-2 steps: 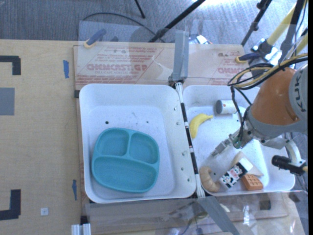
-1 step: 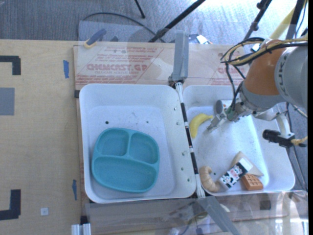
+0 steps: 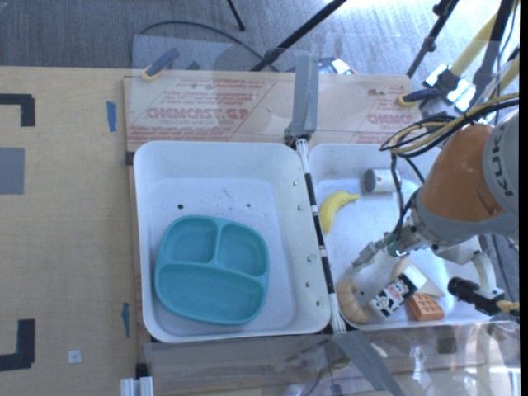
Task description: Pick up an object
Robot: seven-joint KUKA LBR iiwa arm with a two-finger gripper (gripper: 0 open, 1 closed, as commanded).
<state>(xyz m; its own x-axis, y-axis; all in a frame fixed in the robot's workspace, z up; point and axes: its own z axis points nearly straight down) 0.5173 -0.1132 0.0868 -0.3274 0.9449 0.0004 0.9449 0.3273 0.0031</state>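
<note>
In the right bin [image 3: 351, 162] lie a yellow banana [image 3: 333, 205], a small white and grey cylinder [image 3: 379, 181], a tan croissant-shaped piece [image 3: 351, 300], a black and white box [image 3: 390, 296] and an orange waffle-like block [image 3: 425, 307]. My gripper [image 3: 375, 252] reaches in from the right, low over the middle of this bin. It is below the banana and just above the croissant piece and the box. Nothing is visibly held in it. The arm's orange band [image 3: 466, 176] hides the bin's right part.
The left bin [image 3: 165, 165] holds a teal divided plate [image 3: 213, 269]. A ridge [image 3: 312, 221] separates the two bins. Cables [image 3: 437, 126] hang above the arm at the right. Behind the bins lies a cardboard sheet [image 3: 206, 110].
</note>
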